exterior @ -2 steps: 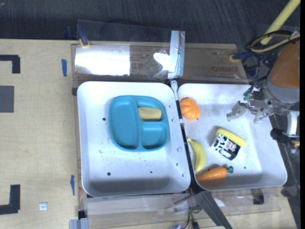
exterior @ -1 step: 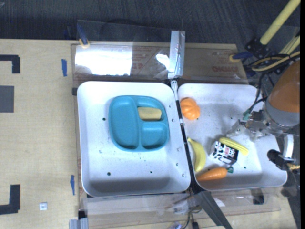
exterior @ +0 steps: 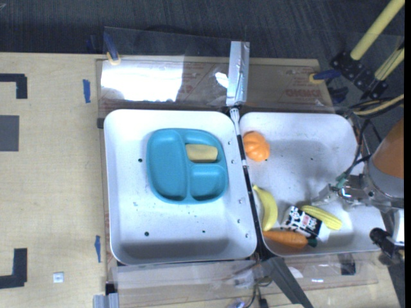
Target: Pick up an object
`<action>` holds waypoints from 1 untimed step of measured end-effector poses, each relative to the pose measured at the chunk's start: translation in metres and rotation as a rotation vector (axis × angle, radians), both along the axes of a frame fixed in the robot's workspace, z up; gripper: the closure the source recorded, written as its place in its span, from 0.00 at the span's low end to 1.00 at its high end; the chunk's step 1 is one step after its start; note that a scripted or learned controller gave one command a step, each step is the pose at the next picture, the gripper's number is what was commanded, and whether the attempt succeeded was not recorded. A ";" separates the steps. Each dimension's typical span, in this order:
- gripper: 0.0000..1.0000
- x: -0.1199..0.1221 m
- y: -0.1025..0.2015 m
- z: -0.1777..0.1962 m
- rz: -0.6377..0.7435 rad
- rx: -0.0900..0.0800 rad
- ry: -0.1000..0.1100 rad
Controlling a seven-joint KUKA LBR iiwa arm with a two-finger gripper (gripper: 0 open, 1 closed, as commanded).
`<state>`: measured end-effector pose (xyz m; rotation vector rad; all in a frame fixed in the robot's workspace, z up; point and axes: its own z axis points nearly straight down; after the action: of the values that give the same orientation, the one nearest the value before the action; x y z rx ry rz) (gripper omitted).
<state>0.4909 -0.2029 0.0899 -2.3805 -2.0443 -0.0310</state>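
L bin (exterior: 128, 223): blue divided plate (exterior: 186, 165) sits approx. in the middle, nearer the far edge. A yellow block (exterior: 201, 153), sponge-like, lies in the plate's upper-right compartment; the other compartments look bare. Rest of the bin floor is white w/ a few small dark specks.

Divider betw. the bins: a clear upright panel w/ a silvery strip (exterior: 238, 72) stands at the far edge, above where the 2 bins meet.

R bin (exterior: 308, 133): small orange pumpkin (exterior: 256, 146) in the far-left corner, just beside the divider wall. Further along the left edge toward the near side, a banana (exterior: 267, 206) lies curved, nearly touching the wall. Near-left corner: a carrot (exterior: 286, 239) along the near edge, below the banana's tip. Just right of it a black-and-white patterned box (exterior: 302, 221), touching or overlapping the carrot. A second, smaller banana (exterior: 323, 216) lies across the box's upper right side, tilted.

Gripper (exterior: 339, 190) reaches in at the R bin's right edge, hovering close to the smaller banana's right end but apart from it. Nothing seen betw. its fingers; whether they are spread or closed — can't tell, too small & blurred. Orange band (exterior: 392, 156) of the arm at the right.
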 end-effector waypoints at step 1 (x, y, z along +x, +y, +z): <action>0.00 -0.010 0.011 0.072 0.216 -0.018 0.009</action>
<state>0.4806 -0.1924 0.1618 -2.1503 -2.2926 -0.0010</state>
